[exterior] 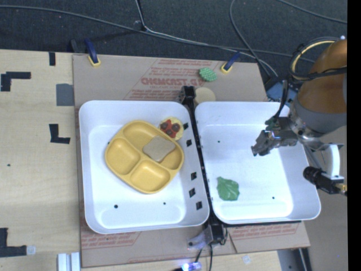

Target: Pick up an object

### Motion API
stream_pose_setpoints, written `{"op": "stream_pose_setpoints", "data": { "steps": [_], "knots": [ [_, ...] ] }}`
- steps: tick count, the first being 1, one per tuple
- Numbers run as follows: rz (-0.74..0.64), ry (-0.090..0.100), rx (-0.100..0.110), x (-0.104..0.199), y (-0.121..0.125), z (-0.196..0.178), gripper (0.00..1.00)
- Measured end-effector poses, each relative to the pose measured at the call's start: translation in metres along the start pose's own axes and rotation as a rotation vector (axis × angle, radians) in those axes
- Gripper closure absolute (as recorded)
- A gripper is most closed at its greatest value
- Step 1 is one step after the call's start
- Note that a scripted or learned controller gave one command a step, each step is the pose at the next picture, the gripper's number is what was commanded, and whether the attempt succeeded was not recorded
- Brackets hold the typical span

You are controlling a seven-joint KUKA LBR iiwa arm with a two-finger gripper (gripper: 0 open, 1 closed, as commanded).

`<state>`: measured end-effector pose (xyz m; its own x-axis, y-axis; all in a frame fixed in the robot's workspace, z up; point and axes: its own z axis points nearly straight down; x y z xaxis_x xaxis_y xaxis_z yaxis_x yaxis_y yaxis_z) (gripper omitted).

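The desk (34,151) carries a cardboard sheet (163,78), and on it sit two shallow white bins side by side. The left bin (98,208) holds a yellow divided plate (127,157), tilted on the diagonal, with a tan flat piece (159,148) lying in one compartment and a small dark red item (171,128) at the plate's upper right rim. The right bin (282,208) holds one thing, a small green lump (228,189), lying on the floor of the bin near its front left part, close to the divider between the bins but apart from the walls.

The grey arm (321,103) reaches in over the right bin's far right side. Its gripper (264,145) hangs above the middle of that bin, pointing down and to the left; whether it is spread or pressed together cannot be told at this size, and nothing can be seen in it.

The green lump looks the likeliest thing to take. It lies down and to the left of the gripper in the camera view, toward the front of the bin, with bare white floor between the two. The lump is roughly round, with no clear long axis, so the approach angle probably matters little.

There is open room on every side of the lump, with the front wall and the divider the nearest edges. A small green patterned item (207,74) rests on the cardboard behind the bins, well apart from the gripper.
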<state>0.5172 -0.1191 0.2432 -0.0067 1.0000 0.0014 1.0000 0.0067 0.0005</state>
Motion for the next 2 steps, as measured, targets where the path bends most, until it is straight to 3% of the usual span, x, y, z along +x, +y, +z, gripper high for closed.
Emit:
{"op": "stream_pose_setpoints", "data": {
  "steps": [1, 2],
  "knots": [
    [0.001, -0.001, 0.002, 0.045, 0.018, 0.006, 1.0],
    [-0.001, 0.0, 0.002, 0.106, 0.02, 0.009, 1.0]
  ]
}}
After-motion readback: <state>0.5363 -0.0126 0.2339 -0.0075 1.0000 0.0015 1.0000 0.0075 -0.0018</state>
